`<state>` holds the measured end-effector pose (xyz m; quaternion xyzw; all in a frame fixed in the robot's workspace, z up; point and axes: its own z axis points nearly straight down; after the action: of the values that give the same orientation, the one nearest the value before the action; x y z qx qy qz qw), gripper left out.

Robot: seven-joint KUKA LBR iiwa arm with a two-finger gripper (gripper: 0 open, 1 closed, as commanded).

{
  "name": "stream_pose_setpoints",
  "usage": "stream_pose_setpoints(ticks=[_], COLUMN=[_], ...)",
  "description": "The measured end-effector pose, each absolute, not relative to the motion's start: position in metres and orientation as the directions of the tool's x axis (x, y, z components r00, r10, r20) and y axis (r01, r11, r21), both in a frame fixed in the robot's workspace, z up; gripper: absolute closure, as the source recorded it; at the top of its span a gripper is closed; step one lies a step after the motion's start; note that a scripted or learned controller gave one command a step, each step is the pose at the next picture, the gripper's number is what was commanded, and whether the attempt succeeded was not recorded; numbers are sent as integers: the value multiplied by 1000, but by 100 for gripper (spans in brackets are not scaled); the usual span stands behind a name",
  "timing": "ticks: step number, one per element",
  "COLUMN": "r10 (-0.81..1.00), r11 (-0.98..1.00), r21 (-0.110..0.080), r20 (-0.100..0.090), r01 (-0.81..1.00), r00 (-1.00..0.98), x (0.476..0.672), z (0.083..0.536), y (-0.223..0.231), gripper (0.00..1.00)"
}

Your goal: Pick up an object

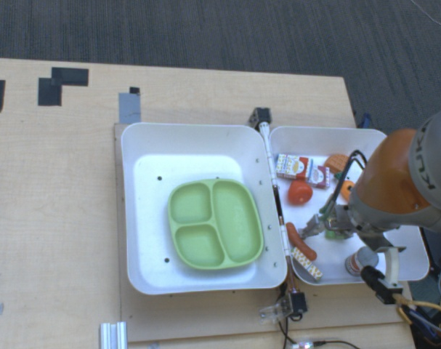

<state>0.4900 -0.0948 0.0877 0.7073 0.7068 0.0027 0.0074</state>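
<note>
- Nearest the camera, a round can-like item (356, 262) and a patterned oblong piece (308, 267) are seen at the near edge of the right bin (416, 267), below the fingers.
- The gripper (323, 224) is seen low inside the right bin, reaching leftward from under the orange-banded wrist (386, 177); its fingers (311, 229) look spread apart, with nothing seen between them, though blur makes this uncertain.
- No object is specified by the task; the likeliest target is judged to be the red sausage (301, 241), lying just below and slightly left of the fingers, close to touching.
- A red tomato-like ball (300, 192) is seen just beyond the fingers, near but apart.
- Farther off, a small juice carton (293, 166) and an orange item (338, 163) lie at the far side of the right bin.
- Well apart to the left, a green divided plate (215, 224) is seen in the left bin (144, 195).
- Risk, judged: the sausage lies near the bin wall and the patterned piece, so a closing could catch the neighbour, or the sausage could be nudged and rolled aside.
- Risk, judged: the round tomato could be knocked away if the fingers were shifted toward it.
</note>
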Motion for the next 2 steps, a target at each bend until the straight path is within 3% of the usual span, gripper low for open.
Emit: stream_pose_setpoints(ticks=[1, 2], r10=[1000, 1000], r11=[2, 2], r21=[18, 18], r20=[-5, -5], r01=[1000, 1000], r00=[-2, -2], x=[492, 492], z=[99, 99], y=[-93, -93], gripper=[100, 0])
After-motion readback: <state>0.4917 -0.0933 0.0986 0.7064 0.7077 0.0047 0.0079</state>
